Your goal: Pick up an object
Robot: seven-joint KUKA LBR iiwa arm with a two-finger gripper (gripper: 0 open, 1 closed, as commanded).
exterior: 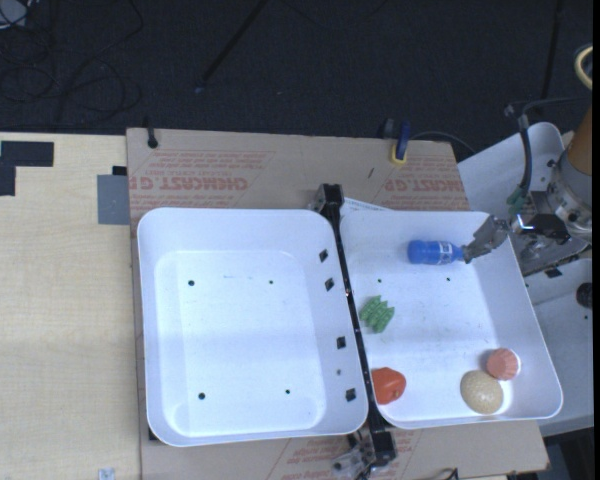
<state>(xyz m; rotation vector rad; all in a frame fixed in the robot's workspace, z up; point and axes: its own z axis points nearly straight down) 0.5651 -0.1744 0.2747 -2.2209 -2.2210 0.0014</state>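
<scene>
Orange object (388, 384), blue bottle (433, 253), mirrored cardboard print (202, 181)

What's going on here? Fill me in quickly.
A robot arm reaches in from the right, its hand right at the end of a blue bottle lying in the right bin. Nothing is lifted yet. That bin also holds a green piece, an orange-red object, a pink ball and a beige ball.
</scene>
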